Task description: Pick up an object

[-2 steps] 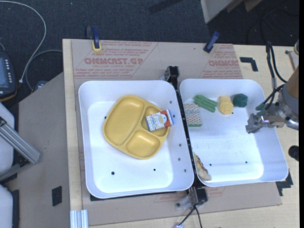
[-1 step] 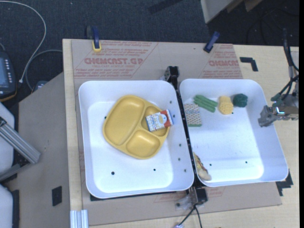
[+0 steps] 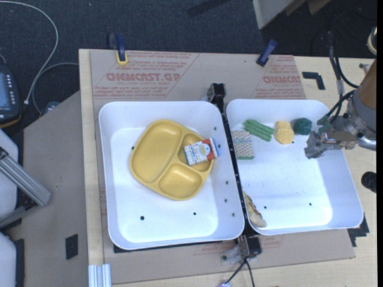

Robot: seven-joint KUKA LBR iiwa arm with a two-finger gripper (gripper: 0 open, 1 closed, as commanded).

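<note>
My gripper (image 3: 315, 146) hangs over the right part of the right bin (image 3: 299, 220), pointing left, with bare bin floor under it. Up and left of it lie a yellow corn cob (image 3: 284, 132), a dark green round piece (image 3: 302, 125) and a green pod (image 3: 258, 129). A pale checkered sponge (image 3: 242, 144) rests by the bin's left wall. A banana (image 3: 254, 211) lies at the lower left corner. In the left bin (image 3: 161, 226) a small juice carton (image 3: 199, 151) sits on a yellow divided plate (image 3: 164, 160).
A black divider clamp (image 3: 216, 92) stands between the bins at the back. Blue clamps (image 3: 266, 52) hold the cardboard base. Cables run along the right side near the arm (image 3: 365, 109).
</note>
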